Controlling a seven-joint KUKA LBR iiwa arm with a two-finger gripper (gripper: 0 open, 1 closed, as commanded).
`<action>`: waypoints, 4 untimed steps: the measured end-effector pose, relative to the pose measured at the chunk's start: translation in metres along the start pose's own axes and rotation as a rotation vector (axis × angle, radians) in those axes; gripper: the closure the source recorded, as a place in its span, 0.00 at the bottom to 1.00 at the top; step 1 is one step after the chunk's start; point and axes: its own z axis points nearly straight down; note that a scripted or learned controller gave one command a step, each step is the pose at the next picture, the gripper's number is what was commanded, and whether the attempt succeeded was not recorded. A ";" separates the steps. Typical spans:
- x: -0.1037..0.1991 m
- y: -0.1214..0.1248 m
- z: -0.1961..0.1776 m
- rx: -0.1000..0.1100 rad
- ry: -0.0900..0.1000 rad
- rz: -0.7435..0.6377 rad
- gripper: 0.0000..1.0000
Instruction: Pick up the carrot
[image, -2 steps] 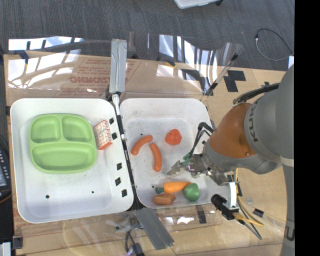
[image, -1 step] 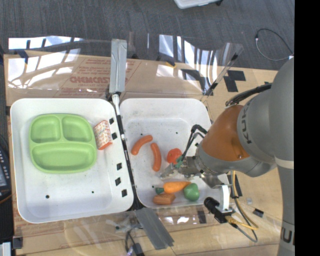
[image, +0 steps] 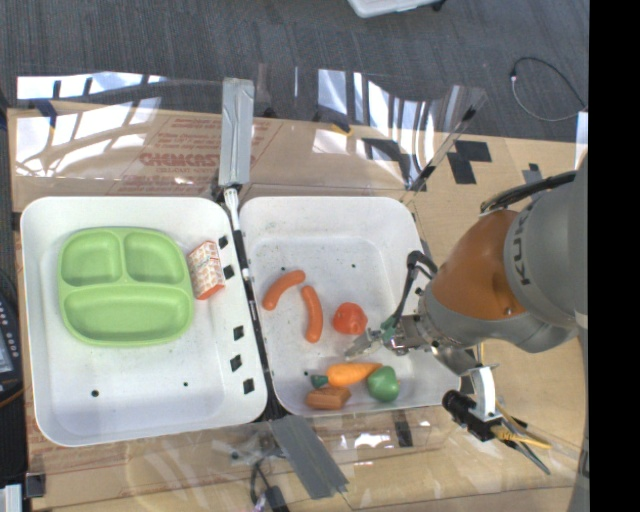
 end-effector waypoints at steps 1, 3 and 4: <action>0.032 0.002 0.001 0.002 0.002 -0.053 0.00; 0.089 0.005 0.002 0.003 0.004 -0.272 0.00; 0.088 0.007 -0.009 -0.003 0.000 -0.274 1.00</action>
